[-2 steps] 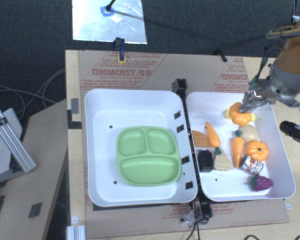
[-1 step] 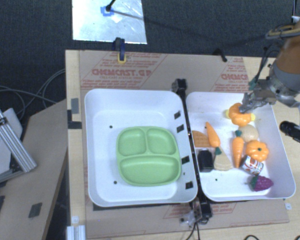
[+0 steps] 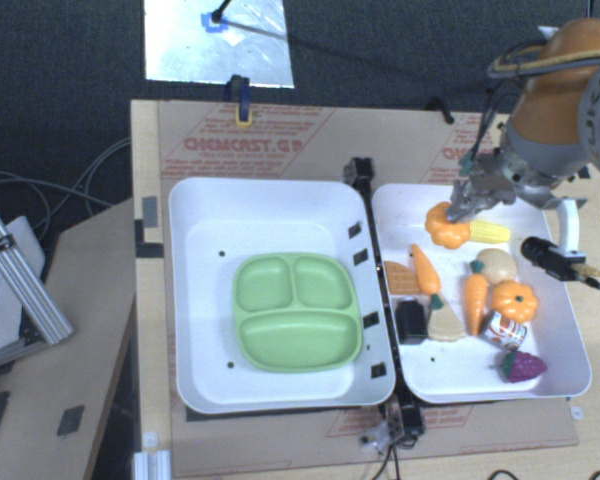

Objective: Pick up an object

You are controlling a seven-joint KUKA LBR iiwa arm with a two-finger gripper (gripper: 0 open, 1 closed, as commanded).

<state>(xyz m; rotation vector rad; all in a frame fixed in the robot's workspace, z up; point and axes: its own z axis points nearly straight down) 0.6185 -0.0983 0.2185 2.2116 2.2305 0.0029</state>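
The right bin holds several toy foods. An orange fruit and a yellow corn cob lie at its back. Two carrots, a beige egg-like piece, a small pumpkin, a can and purple grapes lie nearer the front. My gripper hangs low over the back of this bin, its tip right above the orange fruit and just left of the corn. The arm's wrist hides the space behind it.
The left bin carries a green divided plate. A black block and a pale slice lie by the right bin's left wall. A black fixture juts in at the right edge.
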